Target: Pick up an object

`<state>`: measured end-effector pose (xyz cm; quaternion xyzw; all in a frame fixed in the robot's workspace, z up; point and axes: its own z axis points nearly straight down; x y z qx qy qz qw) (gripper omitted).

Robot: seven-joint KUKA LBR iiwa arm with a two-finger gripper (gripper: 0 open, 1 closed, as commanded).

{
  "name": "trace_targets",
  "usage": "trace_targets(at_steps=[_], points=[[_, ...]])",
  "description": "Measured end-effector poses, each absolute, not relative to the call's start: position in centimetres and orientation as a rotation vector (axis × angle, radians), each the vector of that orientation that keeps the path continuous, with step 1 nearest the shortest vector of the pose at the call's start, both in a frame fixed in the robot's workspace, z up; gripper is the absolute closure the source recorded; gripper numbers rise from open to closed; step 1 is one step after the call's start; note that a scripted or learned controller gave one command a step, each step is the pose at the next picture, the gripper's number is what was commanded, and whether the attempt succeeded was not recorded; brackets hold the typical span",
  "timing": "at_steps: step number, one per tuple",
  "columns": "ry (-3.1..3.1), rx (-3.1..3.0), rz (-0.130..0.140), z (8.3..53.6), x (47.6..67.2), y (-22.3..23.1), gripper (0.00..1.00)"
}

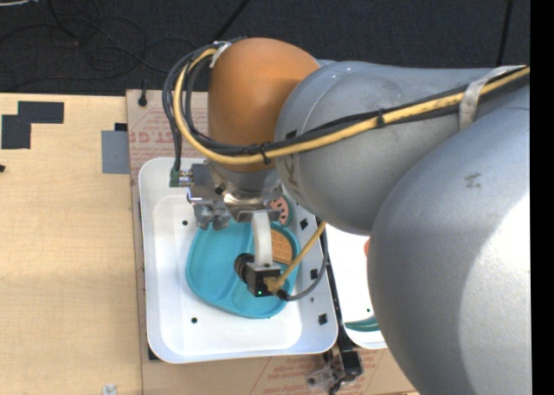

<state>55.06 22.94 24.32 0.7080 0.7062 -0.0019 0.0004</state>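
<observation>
Recording a white left bin (160, 298) at lower centre-left of frame. Observing a teal sheet (212, 276) lying flat on its floor. Finding the gripper (227, 211) hanging over the sheet's upper edge, mid-frame; not managing to tell whether jaws are apart or together. Noting a tan gridded piece (282, 246) touching the sheet's right edge, with the right bin (351, 294) beyond.

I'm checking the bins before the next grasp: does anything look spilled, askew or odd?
Nothing stands out. The teal object lies flat inside the left bin, nothing over its rim. The arm hides most of the right bin, so that one I cannot judge.
</observation>
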Motion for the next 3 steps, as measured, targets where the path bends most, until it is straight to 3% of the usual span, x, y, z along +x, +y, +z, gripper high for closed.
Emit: trace_targets(at_steps=[1, 3], points=[[2.226, 2.217, -0.002, 25.4, 57.6, 24.5, 1.0], [2.226, 2.218, -0.003, 29.8, 56.9, 24.3, 1.0]])
